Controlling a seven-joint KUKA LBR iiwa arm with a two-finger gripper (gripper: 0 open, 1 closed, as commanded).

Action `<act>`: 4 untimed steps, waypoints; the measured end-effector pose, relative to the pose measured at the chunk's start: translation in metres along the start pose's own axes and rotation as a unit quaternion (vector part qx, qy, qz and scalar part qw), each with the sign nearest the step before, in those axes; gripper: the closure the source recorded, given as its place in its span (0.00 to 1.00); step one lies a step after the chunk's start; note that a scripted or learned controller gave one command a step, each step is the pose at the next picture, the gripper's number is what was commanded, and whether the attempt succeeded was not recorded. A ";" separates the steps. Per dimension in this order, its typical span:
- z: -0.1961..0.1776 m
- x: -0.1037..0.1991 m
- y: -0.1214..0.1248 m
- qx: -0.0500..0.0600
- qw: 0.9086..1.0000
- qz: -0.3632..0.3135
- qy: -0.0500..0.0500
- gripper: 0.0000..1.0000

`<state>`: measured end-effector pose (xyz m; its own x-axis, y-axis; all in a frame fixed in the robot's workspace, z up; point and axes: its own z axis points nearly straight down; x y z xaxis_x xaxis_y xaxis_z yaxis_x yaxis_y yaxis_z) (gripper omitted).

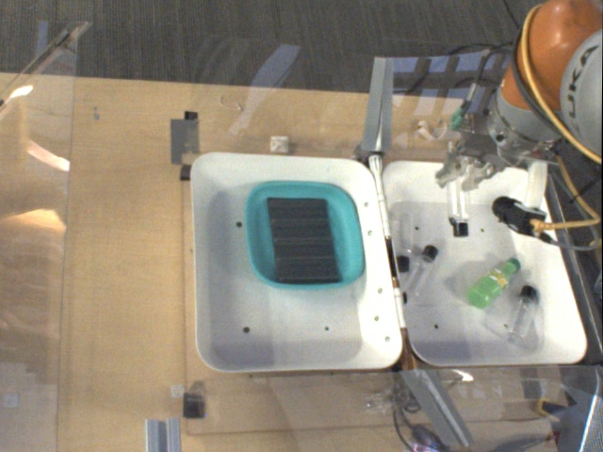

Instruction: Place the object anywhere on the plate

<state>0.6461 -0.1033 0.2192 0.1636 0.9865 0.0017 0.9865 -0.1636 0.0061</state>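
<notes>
arm [556, 55]: cut off by top and right edges, only wrist end visible
gripper [459, 217]: too small to read finger gap
clear items [521, 311]: see-through in right bin [565, 347] (shape unclear)
plate [303, 234]: dark insert, detail blurred

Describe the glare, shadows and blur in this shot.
Camera view: pale reflected streaks cross the bench at left, as through a clear pane; the teal plate throws a soft shadow inside the left bin; the gripper and the green bottle look slightly soft.
</notes>
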 end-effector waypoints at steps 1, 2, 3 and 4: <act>0.033 0.057 -0.056 0.001 0.991 -0.133 0.000 1.00; 0.033 0.104 -0.020 0.000 0.965 -0.263 0.000 1.00; 0.021 0.104 -0.018 -0.004 0.965 -0.262 0.000 1.00; 0.009 0.105 -0.016 -0.007 0.965 -0.263 0.001 1.00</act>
<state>0.6479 0.0031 0.2102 -0.3587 0.9334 -0.0040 0.9332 0.3587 0.0198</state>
